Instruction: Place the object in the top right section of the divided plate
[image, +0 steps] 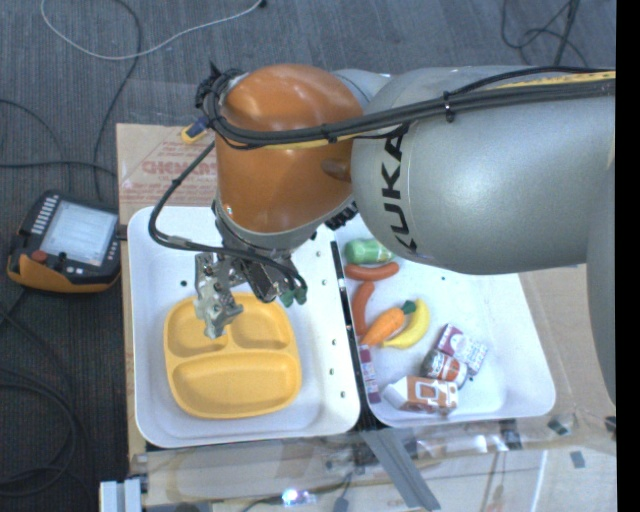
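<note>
You saw the tool (215, 305) hanging over the yellow divided plate (235, 385) in the left bin (145, 400), at the plate's upper-left section; whether it gripped anything could not be told. Toy food, including a carrot (383, 325) and a banana (412, 328), lay in the right bin (525, 400), well apart from the plate.

Quick count from my spot. Two white bins: left bin (145, 400), right bin (530, 380). One yellow divided plate (235, 385), three sections, in the left bin. In the right bin: one carrot (383, 325), one banana (413, 328), two sausages (371, 270) (361, 303), one green item (366, 250), two small cartons (455, 355) (430, 393). One teach pendant (65, 243) off the bench.
</note>
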